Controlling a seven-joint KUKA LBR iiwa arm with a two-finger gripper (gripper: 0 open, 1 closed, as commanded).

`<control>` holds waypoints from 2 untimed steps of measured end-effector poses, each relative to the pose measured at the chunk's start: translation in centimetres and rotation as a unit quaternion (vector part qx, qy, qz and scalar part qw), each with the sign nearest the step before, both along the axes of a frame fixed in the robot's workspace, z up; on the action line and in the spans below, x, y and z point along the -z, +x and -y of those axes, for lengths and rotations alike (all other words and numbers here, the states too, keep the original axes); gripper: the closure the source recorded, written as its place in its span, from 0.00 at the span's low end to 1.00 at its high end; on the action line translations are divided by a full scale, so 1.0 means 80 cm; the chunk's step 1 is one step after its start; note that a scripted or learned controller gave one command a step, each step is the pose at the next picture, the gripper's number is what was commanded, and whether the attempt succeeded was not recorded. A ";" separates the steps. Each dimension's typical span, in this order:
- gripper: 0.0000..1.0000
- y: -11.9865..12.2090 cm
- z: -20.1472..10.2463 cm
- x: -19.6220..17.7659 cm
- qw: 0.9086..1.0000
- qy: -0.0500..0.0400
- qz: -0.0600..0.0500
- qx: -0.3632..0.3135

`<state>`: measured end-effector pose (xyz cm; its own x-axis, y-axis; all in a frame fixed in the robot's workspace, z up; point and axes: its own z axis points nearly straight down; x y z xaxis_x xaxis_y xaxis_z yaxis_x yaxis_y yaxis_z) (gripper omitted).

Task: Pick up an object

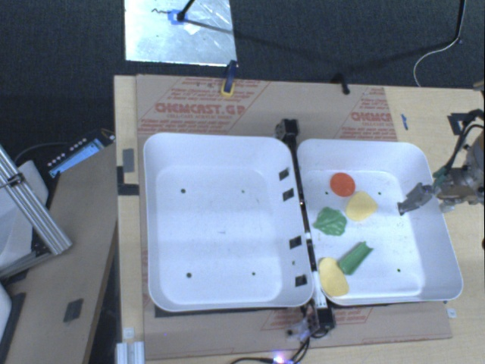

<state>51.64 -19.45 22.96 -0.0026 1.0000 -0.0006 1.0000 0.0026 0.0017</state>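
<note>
Toys lie in the right bin: orange ball, yellow lump, green leaf, green pepper, yellow piece. Claw hovers at the right rim, holding nothing; whether it is apart or together, I cannot tell.

Dark carpet is lying around the bench; a shiny metal sheet is sitting past its far edge, a white cable trailing at the far right corner.
</note>
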 end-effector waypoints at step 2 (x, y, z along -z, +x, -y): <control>1.00 0.061 -0.115 0.113 1.000 0.000 0.001 -0.001</control>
<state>56.53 -10.23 13.89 -0.0043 1.0000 -0.0002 1.0000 0.0043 0.0031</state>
